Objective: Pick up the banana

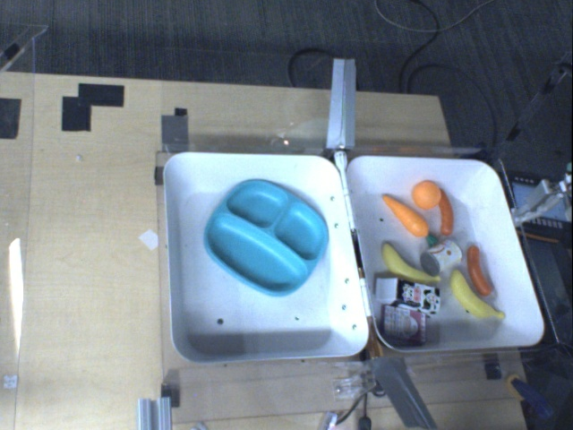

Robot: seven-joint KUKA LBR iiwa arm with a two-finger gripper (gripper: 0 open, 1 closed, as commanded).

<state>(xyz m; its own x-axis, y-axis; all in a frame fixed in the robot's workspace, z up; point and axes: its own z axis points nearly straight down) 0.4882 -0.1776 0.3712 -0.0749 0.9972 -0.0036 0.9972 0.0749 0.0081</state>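
Two yellow bananas lie in the right bin (501, 191). One banana (407, 265) rests near the bin's middle left, angled down to the right. The other banana (473, 299) lies toward the front right corner, just below a red sausage-shaped piece (479, 270).
The left bin (192, 330) holds a blue divided plate (267, 235). In the right bin also lie an orange carrot (405, 214), an orange ball (427, 193), a reddish piece (445, 213), a grey-white round object (440, 258) and small printed boxes (408, 307). A metal post (342, 106) stands behind the bins.
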